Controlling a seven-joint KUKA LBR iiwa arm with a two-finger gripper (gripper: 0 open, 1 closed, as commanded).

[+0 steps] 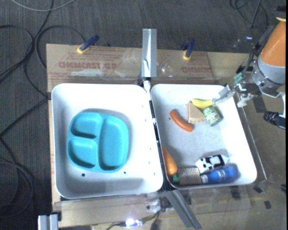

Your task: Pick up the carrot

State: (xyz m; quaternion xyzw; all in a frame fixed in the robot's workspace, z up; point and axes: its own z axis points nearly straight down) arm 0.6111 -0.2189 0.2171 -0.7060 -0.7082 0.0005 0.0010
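The orange carrot [169,163] lies at the near left edge of the right bin [248,143], against its left wall and pointing away from me. My gripper [229,93] hangs over the far right corner of that bin, just right of a yellow banana [200,102]. It is far from the carrot, up and to the right of it. The arm's orange band [277,46] shows at the upper right.
A red sausage [181,120], a bread slice [196,113] and a green packet [212,115] lie in the right bin's far half. A brown bar [189,176], a black-and-white toy [211,162] and a blue bottle [222,174] line its near wall beside the carrot. The left bin [60,128] holds a blue divided plate [99,141].
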